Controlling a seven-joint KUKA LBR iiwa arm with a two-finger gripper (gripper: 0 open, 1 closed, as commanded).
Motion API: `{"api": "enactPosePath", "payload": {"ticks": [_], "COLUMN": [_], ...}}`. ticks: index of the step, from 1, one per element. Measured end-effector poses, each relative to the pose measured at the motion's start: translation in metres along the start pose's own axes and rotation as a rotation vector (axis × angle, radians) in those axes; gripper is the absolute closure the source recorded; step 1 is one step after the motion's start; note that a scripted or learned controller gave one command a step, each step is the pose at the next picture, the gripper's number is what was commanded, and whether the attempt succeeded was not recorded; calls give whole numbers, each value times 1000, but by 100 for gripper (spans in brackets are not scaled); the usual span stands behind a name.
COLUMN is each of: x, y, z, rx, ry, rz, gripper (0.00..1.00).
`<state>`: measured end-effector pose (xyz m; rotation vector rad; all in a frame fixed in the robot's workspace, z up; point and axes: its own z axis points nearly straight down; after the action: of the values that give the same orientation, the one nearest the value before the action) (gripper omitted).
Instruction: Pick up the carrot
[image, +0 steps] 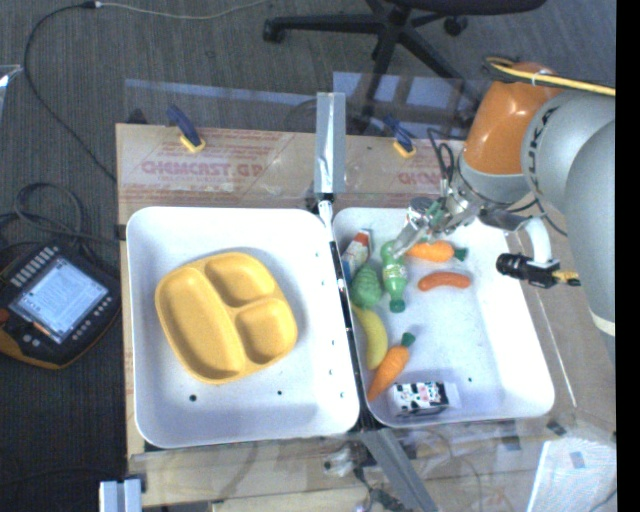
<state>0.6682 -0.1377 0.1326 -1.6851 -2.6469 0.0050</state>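
Observation:
Two carrots lie in the right bin (520, 340). One carrot (388, 368) with a green top lies slanted near the bin's front left, beside a banana (372, 336). The other carrot (432, 252) lies near the back, its green top pointing right. My gripper (424, 222) hangs over the back of the right bin, just above and to the left of this back carrot. No object can be made out inside it. The orange-banded wrist (505, 125) rises behind it.
Also in the right bin are an orange sausage-shaped piece (443, 282), a green bottle (393, 276), a green round item (366, 286), a small red-capped bottle (355, 250) and a black-and-white box (420, 397). A yellow sectioned plate (228, 315) sits in the left bin (160, 400).

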Motion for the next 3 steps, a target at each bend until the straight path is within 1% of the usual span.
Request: {"api": "enactPosePath", "payload": {"ticks": [1,2,3], "x": [54,60,65], "y": [26,28,30], "z": [-47,-46,-72], "rx": [-1,2,0], "ry": [-1,0,-2], "rz": [-124,441,8], "gripper": [100,100,100]}}
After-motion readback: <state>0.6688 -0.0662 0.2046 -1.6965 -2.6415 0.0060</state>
